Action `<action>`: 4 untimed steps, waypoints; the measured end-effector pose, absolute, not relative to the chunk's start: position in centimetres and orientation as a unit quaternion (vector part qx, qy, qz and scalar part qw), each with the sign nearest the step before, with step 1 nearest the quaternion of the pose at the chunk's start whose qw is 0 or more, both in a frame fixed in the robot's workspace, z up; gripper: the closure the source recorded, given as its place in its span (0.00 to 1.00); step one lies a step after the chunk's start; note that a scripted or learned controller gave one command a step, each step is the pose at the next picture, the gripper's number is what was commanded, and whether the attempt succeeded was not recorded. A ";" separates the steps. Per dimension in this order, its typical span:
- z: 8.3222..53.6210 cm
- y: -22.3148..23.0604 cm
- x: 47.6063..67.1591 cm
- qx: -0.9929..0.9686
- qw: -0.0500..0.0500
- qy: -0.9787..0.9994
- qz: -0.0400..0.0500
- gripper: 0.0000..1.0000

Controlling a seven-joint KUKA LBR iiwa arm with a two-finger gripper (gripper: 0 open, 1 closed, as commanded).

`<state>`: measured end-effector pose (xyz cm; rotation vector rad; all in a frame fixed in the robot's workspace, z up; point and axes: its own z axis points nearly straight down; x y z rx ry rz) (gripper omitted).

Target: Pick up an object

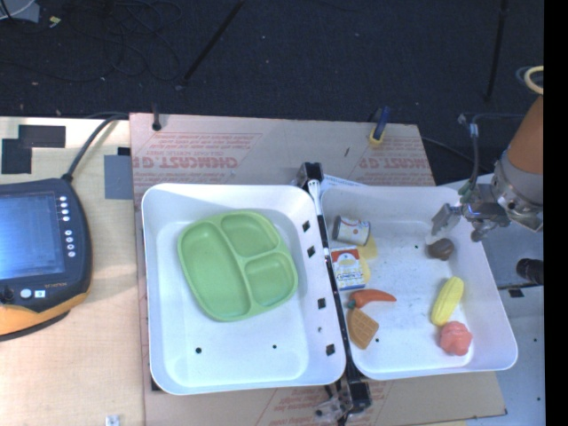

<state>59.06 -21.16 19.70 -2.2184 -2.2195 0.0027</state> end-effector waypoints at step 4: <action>21.3 -21.5 47.8 -0.707 -0.004 -0.708 -0.002 0.00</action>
